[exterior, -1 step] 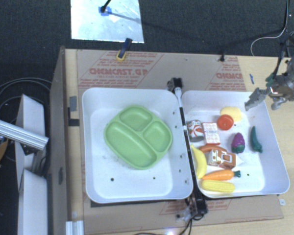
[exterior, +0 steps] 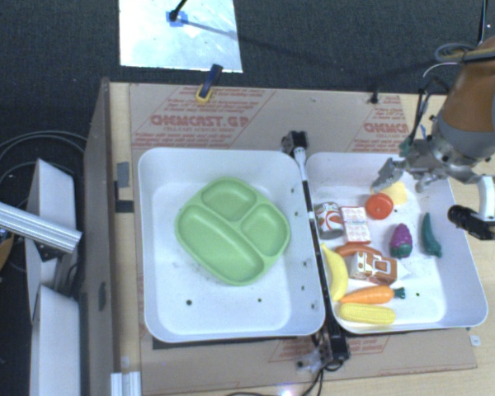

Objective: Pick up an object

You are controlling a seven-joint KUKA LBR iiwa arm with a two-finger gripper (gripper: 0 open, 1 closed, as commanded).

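Reaching in from the upper right of the frame, the grey arm (exterior: 478, 97) with its orange band hangs its gripper (exterior: 400, 172) over the upper part of the right bin (exterior: 462, 295). Whether the tool is open or closed cannot be told, as its tip is a blur of grey metal against the white bin.

Just below and left of the gripper lies an orange tomato-like ball (exterior: 379, 206), touching a pale yellow piece (exterior: 396, 193) beside it. Further down in the same bin sit a purple eggplant (exterior: 401, 239), a dark green pepper (exterior: 430, 234) near the right wall, a small red-and-white carton (exterior: 355, 223), and a can with a red label (exterior: 327, 219) against the left wall. Lower still are a banana (exterior: 337, 272), a brown-and-white packet (exterior: 372, 266), a carrot (exterior: 368, 295) and a corn cob (exterior: 366, 313) (these last two lie nearly parallel, close to the bottom rim).

The left bin (exterior: 173, 320) holds a green divided plate (exterior: 233, 231), tilted a little, near its centre. Both bins rest on a cardboard sheet (exterior: 231, 114) with red print.
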